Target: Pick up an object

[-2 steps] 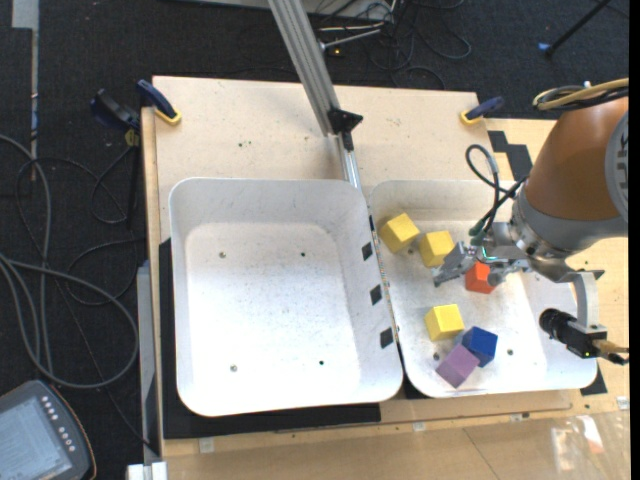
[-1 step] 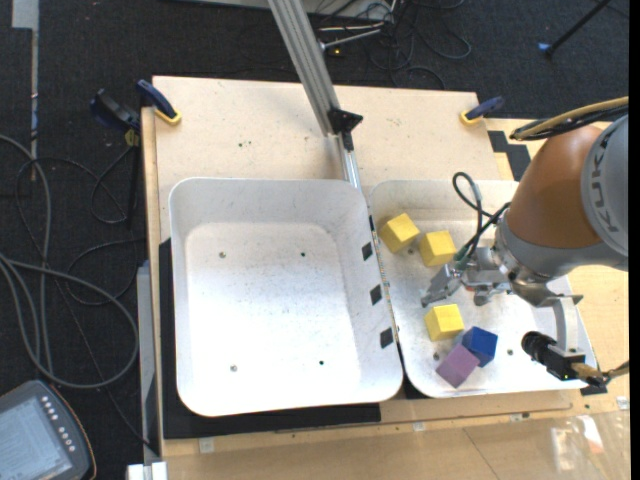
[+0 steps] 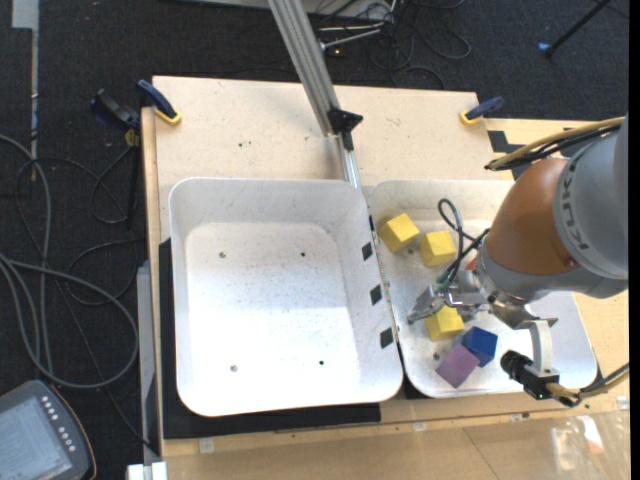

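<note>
Evidently the gripper [image 3: 437,308] sat low in the right bin [image 3: 575,343], touching a yellow block [image 3: 445,323]; I could not tell how its jaws stood. A clean pick called for straddling that block, clear of the blue cube [image 3: 481,344] and purple cube [image 3: 458,365]

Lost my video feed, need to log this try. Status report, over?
Gripper low in right bin, over a yellow block. Grasp unconfirmed. Blue block and purple block crowd close beside it. Two more yellow blocks behind.
</note>
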`<state>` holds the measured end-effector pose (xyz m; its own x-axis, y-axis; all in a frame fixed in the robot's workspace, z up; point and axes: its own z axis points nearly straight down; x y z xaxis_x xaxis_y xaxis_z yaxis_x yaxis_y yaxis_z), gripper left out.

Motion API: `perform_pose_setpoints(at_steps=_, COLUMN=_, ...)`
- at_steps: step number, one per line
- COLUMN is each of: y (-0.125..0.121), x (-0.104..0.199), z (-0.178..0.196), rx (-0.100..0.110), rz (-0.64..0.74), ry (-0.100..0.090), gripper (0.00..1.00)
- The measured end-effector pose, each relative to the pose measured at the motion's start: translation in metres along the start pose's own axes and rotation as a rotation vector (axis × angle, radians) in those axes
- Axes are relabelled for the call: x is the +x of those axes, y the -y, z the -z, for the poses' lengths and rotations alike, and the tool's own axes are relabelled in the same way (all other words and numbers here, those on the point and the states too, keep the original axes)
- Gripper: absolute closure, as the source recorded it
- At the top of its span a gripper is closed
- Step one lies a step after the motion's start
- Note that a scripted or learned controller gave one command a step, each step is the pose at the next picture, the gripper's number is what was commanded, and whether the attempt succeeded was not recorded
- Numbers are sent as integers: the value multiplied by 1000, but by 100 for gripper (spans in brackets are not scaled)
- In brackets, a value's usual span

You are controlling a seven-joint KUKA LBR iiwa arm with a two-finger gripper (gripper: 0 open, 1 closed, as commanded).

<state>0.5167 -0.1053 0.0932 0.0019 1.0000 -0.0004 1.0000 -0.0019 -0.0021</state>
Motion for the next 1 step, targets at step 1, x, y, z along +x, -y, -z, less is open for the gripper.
perform_pose_setpoints(at_steps=1, y=-1, x=0, z=2, rx=-3, rz=0, ry=-1, gripper=0)
